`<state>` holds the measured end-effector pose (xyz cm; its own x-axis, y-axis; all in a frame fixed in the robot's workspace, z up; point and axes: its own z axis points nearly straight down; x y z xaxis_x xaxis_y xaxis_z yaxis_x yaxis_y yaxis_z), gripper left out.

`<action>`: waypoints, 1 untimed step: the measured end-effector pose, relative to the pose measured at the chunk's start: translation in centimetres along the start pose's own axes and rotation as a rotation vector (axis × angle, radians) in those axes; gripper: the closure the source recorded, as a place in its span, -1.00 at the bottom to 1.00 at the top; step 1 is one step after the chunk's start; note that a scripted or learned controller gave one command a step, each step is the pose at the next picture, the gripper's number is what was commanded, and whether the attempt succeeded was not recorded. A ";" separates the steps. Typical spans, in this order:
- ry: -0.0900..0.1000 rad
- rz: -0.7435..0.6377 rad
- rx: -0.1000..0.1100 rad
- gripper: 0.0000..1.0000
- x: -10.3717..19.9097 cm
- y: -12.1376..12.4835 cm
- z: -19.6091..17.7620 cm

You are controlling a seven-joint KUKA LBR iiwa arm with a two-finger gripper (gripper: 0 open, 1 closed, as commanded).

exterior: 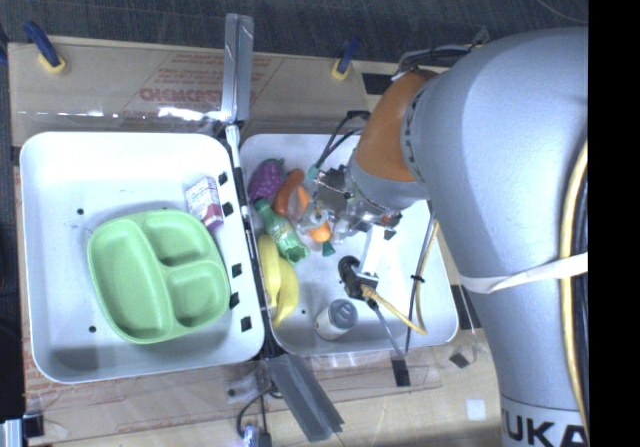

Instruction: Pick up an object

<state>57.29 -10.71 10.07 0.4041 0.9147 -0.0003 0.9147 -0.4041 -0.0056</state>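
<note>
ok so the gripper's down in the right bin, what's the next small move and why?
Probably a short straight lift to check the grasp. The gripper sits low in the right bin among the orange pieces, beside the green bottle and banana. The fingertips are buried in clutter, so whether anything is caught can't be told from here.

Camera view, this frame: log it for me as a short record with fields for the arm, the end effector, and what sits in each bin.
arm: reaches in from the right, over the right bin
end effector: low among the items in the right bin
left bin: green divided plate, small pink-and-white packet
right bin: purple grapes, orange item, green bottle, banana, round grey-topped item
</note>
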 end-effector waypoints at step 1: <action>0.000 0.075 -0.002 1.00 6.7 3.4 -9.1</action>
